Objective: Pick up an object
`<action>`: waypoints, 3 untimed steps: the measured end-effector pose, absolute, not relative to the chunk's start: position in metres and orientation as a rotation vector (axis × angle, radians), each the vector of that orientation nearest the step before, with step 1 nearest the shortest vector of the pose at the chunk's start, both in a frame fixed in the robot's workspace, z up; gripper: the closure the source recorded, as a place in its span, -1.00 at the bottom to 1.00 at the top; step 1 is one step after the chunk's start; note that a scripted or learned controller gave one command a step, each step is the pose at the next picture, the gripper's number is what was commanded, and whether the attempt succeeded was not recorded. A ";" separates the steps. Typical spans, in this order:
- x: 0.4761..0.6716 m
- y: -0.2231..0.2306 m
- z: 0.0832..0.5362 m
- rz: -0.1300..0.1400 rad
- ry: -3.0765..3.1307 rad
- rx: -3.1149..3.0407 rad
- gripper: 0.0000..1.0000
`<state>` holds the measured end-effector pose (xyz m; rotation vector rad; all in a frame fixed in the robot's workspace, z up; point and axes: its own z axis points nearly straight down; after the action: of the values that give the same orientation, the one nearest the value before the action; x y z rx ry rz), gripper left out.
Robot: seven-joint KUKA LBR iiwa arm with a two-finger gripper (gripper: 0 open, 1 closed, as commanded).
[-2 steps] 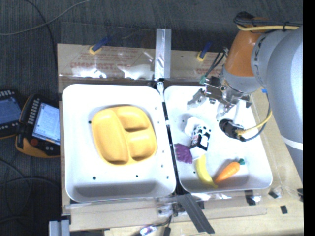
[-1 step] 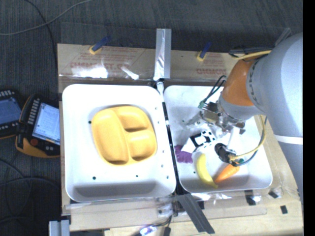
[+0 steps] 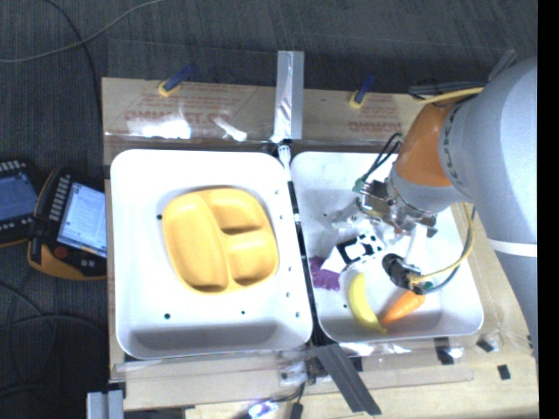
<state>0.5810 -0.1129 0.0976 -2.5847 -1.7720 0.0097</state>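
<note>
Banana (image 3: 361, 300) lies just below the end effector (image 3: 377, 234), whose grip state I cannot tell.

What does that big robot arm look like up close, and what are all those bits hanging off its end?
The arm is thick, smooth and rounded, light grey, with an orange band above the wrist. Below that sits a metal gripper crowded with small parts. Thin cables, one yellowish, loop from it to a small black piece.

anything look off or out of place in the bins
Nothing looks spilled or broken. The yellow tray lies slightly askew in the left bin; the banana, carrot and purple piece crowd the right bin's near edge.
</note>
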 end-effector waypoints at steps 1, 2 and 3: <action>0.634 -0.080 0.182 0.007 -2.072 -2.359 1.00; 0.596 -0.049 0.233 0.005 -2.109 -2.325 1.00; 0.574 -0.015 0.215 0.009 -2.141 -2.296 1.00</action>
<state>0.5737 -0.0148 0.2152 -2.2957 -2.1414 0.0086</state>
